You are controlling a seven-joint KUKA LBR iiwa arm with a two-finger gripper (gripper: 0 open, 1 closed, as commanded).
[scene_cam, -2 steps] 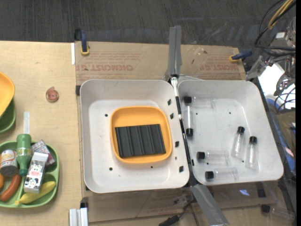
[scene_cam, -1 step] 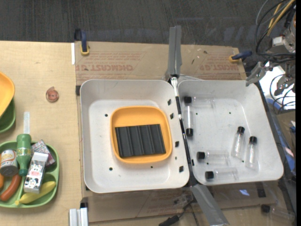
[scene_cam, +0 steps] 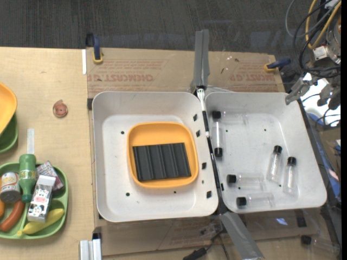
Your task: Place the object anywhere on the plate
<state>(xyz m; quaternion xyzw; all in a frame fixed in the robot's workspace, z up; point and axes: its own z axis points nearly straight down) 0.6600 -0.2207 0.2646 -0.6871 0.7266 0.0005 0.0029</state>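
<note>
An orange square plate [scene_cam: 162,132] sits in the middle of the left white bin [scene_cam: 108,145]. A dark grey ridged slab [scene_cam: 161,162] lies flat on the plate, covering most of its lower part. In the right white bin [scene_cam: 309,161] lie several clear vials with black caps: one long vial [scene_cam: 217,134] along the left wall, two [scene_cam: 275,162] [scene_cam: 290,173] toward the right, and two [scene_cam: 245,180] [scene_cam: 257,201] near the front.
On the wooden table at left stand a green tray of toy food [scene_cam: 32,199], a yellow bowl [scene_cam: 5,110] and a small pink disc [scene_cam: 60,109]. Blue clamps [scene_cam: 95,50] [scene_cam: 276,65] hold the cardboard under the bins. Cables [scene_cam: 320,15] hang at the upper right.
</note>
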